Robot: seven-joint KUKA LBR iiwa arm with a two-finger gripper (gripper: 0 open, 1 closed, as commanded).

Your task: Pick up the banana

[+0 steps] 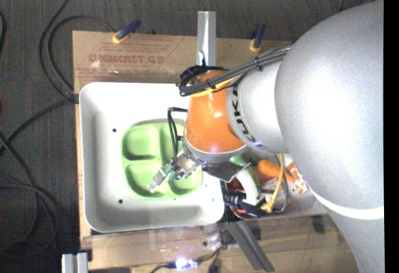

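I see the gripper [163,176] down over the green divided tray [142,147], its tips near the tray's lower right compartments; from this angle I cannot tell how they are set, and I see nothing between them. The tray lies flat in the left white bin [100,141], toward that bin's right wall and lower edge, with its upper left compartment bare. Above the gripper, the orange band [211,121] of the arm [324,116] hangs over the wall shared by the two bins, with black cables looped around its top. The big grey body of the arm covers most of the right bin [299,206]. In the part of that bin I can see, near its lower left corner, small things lie heaped together: an orange piece [269,169], something white, a dark rim. A thin yellow curved strip [277,194] shows among them, but I cannot tell whether it is the banana. Both bins sit on a brown board [124,57] with blue clamps [126,30] at its far edge.
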